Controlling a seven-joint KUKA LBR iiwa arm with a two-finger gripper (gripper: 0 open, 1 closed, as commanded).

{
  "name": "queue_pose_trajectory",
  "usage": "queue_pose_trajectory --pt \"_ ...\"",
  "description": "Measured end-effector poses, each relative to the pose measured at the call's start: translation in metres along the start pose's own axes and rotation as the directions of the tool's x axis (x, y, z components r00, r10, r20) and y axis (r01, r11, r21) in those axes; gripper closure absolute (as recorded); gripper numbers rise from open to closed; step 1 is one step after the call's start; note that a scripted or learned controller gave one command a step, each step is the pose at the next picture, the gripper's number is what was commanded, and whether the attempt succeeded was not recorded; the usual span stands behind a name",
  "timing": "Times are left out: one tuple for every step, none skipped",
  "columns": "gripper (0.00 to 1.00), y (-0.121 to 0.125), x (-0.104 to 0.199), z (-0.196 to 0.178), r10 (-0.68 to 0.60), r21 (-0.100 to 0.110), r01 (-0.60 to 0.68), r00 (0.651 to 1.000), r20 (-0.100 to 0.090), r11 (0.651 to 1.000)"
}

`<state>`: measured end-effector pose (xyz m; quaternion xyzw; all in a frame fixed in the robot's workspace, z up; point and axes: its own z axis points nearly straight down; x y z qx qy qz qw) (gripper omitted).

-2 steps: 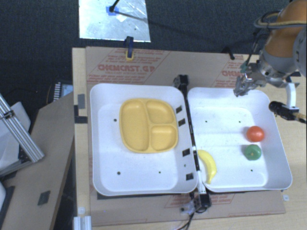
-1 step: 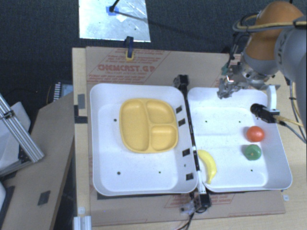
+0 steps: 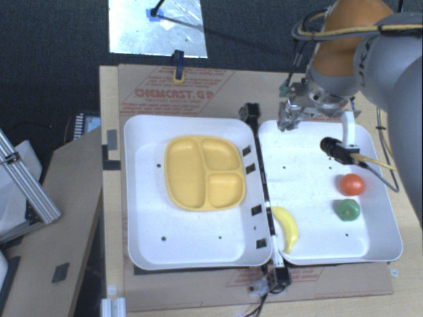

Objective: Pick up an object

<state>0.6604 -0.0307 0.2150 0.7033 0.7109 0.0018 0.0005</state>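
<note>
You find three pickable things in the right bin (image 3: pixel 310 197). A banana (image 3: pixel 286 226) lies along that bin's left wall, toward its near corner. A red tomato (image 3: pixel 352 184) sits toward the bin's right side, and a green fruit (image 3: pixel 347 209) rests just beside it, nearer the bin's front edge. The end effector (image 3: pixel 288 123) hangs over the bin's far left corner, well apart from all three. You cannot tell whether it is released or clenched. Left of the right bin, the left bin (image 3: pixel 149 223) carries a yellow divided plate (image 3: pixel 203 172). Both bins rest on the surface (image 3: pixel 192 91).
</note>
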Motion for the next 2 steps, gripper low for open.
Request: queue_pose_trajectory --pt "1.0 0.002 0.056 0.007 0.0 0.001 0.0 1.0 0.0 1.0" --pt "1.0 -0.006 0.111 0.007 0.001 0.002 -0.001 1.0 0.0 1.0"
